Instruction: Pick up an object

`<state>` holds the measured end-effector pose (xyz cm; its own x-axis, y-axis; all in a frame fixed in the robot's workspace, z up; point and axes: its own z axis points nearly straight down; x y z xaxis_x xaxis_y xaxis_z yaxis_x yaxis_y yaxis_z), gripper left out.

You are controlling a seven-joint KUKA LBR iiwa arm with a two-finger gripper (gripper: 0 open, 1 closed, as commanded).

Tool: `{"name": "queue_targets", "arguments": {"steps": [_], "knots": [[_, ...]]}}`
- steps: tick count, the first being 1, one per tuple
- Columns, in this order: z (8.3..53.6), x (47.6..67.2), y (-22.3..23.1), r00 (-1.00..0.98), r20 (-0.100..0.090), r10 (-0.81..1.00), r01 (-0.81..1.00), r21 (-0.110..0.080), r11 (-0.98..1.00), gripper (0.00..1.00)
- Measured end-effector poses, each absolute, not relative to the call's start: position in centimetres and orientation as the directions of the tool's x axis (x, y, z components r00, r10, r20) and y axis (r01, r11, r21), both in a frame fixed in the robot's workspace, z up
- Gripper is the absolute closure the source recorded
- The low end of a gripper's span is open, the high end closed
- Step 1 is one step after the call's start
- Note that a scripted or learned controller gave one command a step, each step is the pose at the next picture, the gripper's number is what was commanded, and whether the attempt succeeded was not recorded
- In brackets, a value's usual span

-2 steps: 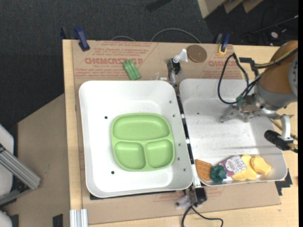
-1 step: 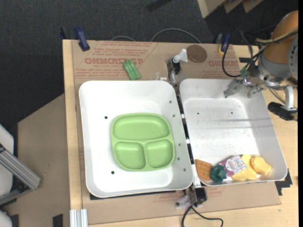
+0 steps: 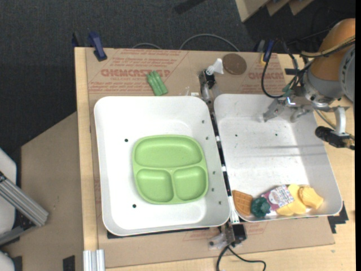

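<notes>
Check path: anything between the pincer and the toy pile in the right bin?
Nothing visible. The pincer sits over the right bin's far end; the toy pile lies in its near corner, with bare white floor between them. The green divided tray is in the left bin, off that path.

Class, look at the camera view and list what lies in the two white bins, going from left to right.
Green divided plate → waffle-brown wedge → dark green piece → pink-and-white packet → yellow pieces.
</notes>
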<state>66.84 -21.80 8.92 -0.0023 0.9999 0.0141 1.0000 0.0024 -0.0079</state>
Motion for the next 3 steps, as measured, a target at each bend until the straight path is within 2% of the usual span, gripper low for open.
{"name": "queue_targets", "arguments": {"steps": [1, 2, 3], "knots": [[8.5, 55.6, -22.2, 0.002, 0.007, 1.0, 1.0, -0.006, -0.002, 0.0], [20.9, 60.8, -21.8, -0.004, -0.006, 1.0, 1.0, 0.015, 0.004, 0.0], [11.8, 62.7, -22.3, -0.002, 0.001, 1.0, 1.0, -0.003, 0.002, 0.0]]}}
